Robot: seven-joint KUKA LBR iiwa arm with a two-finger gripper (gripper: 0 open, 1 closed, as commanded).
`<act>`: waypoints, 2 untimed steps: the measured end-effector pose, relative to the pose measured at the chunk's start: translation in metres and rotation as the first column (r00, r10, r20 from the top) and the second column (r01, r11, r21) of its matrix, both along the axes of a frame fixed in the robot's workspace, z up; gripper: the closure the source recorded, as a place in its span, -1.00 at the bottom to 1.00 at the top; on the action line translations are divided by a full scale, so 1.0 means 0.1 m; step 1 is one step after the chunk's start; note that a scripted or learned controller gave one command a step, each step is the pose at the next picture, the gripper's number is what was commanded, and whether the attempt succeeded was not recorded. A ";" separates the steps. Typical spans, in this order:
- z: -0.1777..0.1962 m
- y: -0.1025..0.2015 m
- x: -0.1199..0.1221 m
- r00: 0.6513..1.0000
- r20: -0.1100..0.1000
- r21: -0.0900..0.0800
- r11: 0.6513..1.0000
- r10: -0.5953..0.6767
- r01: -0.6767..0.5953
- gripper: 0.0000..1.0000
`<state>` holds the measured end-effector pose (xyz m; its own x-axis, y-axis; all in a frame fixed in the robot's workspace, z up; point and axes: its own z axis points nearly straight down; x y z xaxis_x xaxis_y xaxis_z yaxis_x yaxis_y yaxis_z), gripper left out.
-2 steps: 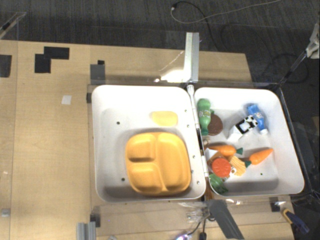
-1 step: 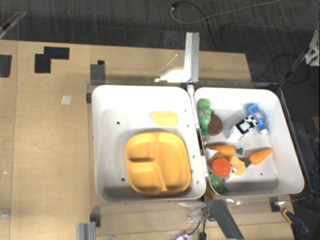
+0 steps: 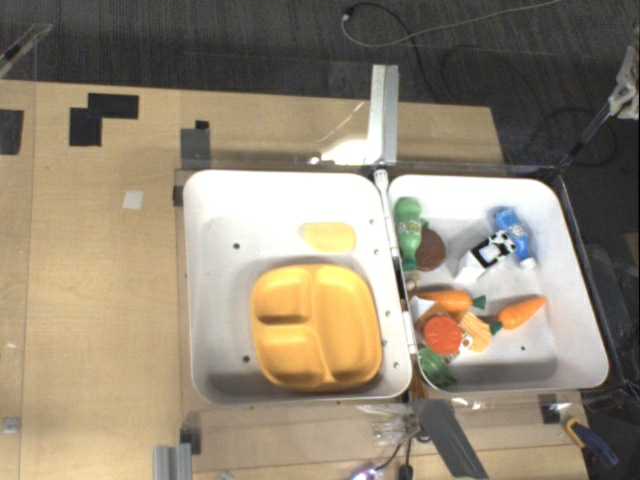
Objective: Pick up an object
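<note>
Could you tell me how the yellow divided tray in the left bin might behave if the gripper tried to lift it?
The yellow tray looks like rigid plastic, so probably stiff. It is broad and shallow, so a grip on one rim would likely tilt it. Its smooth surface may be slippery.

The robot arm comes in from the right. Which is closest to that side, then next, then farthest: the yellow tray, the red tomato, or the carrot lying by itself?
1. Carrot, in the right bin, toward its right wall.
2. Red tomato, same bin, at its left side.
3. Yellow tray, over in the left bin.
</note>
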<state>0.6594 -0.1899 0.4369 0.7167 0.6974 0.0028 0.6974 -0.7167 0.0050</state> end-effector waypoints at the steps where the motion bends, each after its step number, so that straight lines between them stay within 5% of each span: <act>1: -0.20 -0.02 0.00 0.998 0.000 0.001 0.998 -0.059 0.059 1.00; 2: 0.00 -0.12 0.02 0.987 0.001 -0.001 0.987 0.159 -0.159 1.00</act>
<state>0.6610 -0.2015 0.4373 0.5965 0.8026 0.0027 0.8026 -0.5965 0.0064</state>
